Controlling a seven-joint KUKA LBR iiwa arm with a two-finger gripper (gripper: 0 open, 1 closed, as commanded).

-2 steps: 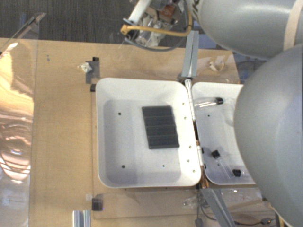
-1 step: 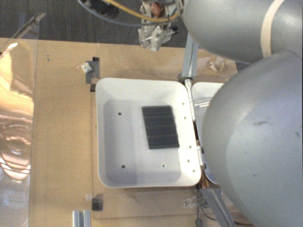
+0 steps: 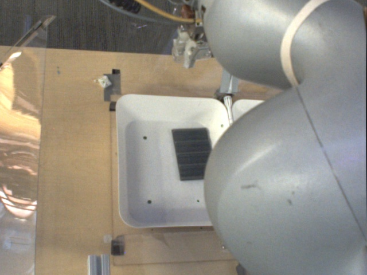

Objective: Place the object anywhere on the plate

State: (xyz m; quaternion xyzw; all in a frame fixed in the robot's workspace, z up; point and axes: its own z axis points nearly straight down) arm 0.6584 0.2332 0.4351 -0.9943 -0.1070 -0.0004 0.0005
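Arm (image 3: 287,153), bulky grey metal, covers the surface's right side (its tool's state I cannot tell). A dark ribbed rectangular object (image 3: 192,153), possibly rubber, lies near the left white bin's (image 3: 129,153) right edge.

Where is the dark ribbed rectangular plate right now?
In the camera view, the dark ribbed rectangular plate lies flat on the floor of the left shallow white bin, towards its right side, beside the large grey arm that covers the bin's right edge.
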